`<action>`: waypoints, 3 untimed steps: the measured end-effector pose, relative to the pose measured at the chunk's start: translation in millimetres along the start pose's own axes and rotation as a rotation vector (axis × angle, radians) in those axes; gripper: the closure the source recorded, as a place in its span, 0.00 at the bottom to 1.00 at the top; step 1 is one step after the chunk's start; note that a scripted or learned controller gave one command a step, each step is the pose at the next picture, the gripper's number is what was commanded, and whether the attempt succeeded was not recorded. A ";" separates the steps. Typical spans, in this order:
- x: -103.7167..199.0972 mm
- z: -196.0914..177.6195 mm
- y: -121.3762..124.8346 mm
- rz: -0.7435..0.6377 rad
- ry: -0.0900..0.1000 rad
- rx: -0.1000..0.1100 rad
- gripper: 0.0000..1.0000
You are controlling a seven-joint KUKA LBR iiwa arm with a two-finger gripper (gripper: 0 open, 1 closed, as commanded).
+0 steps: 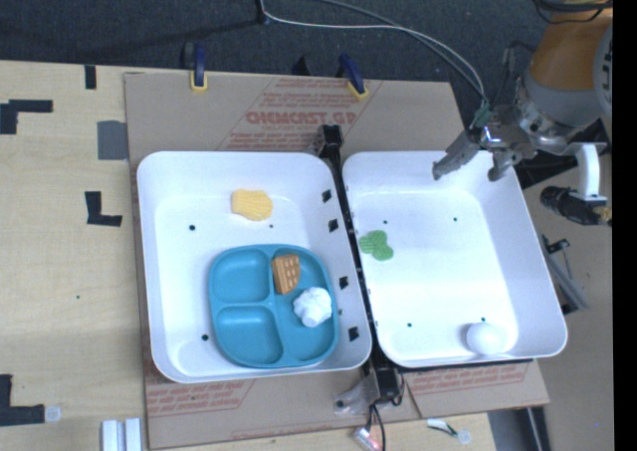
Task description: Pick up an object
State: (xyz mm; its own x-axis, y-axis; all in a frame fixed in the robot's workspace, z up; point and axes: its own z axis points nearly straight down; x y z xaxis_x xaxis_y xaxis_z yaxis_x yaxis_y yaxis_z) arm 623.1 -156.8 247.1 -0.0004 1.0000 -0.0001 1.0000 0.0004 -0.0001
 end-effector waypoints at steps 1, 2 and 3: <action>0.4 -10.1 0.2 -0.001 0.000 0.000 1.00; -31.3 -59.7 -9.6 0.027 -0.001 -0.004 1.00; -29.7 -57.1 -9.6 0.025 0.000 0.000 0.00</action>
State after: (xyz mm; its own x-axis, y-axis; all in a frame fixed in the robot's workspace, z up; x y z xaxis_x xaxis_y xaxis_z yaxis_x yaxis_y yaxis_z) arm 613.5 -186.5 304.1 0.0243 0.9997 -0.0004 0.9997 -0.0243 -0.0003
